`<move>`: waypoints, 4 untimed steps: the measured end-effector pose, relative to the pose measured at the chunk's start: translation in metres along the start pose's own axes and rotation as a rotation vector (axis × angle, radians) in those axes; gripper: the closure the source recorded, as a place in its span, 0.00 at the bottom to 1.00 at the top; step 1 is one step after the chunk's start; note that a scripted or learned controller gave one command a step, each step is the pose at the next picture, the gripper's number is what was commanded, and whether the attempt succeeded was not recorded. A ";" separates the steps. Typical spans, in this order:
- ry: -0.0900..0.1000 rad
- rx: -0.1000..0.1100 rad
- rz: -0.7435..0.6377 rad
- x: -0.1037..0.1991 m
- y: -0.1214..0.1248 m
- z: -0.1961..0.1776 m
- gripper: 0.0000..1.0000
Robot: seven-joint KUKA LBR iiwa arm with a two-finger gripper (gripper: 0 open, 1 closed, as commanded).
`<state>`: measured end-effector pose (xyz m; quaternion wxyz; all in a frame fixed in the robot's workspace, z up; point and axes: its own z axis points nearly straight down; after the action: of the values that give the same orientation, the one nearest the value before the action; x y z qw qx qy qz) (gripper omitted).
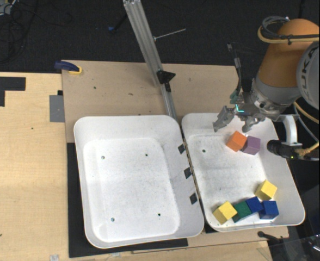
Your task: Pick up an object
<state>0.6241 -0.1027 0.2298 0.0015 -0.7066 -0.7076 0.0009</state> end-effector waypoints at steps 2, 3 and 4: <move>0.000 0.006 -0.001 0.006 0.004 0.103 0.00; -0.001 -0.001 0.003 0.008 0.004 0.139 0.00; 0.004 0.005 0.003 0.010 0.003 0.131 1.00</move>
<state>0.6264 -0.0928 0.0984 0.0045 -0.7075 -0.7067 0.0011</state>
